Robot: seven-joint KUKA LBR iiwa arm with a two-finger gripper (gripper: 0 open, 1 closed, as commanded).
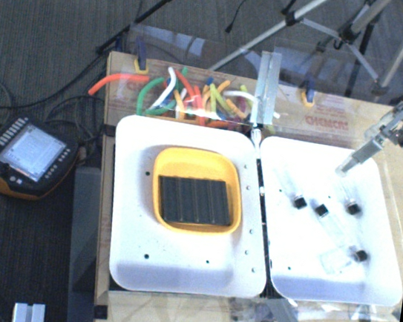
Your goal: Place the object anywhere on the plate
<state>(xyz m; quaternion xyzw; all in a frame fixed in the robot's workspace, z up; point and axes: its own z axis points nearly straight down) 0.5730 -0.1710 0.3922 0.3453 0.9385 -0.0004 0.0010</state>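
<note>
One square yellow plate (pixel 201 166) holds ribbed dark slab (pixel 194 200).

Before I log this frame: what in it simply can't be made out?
- Gripper: small and blurred in the camera view; finger state unreadable.
- Clear objects in the right bin: transparent against white, outlines unreadable; just black caps show.
- Arm: cut off by the right edge.

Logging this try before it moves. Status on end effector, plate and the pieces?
End effector over right bin's far edge, nothing seen in it. Yellow plate in left bin, dark ridged block on it. Small black-capped pieces loose in right bin.
</note>
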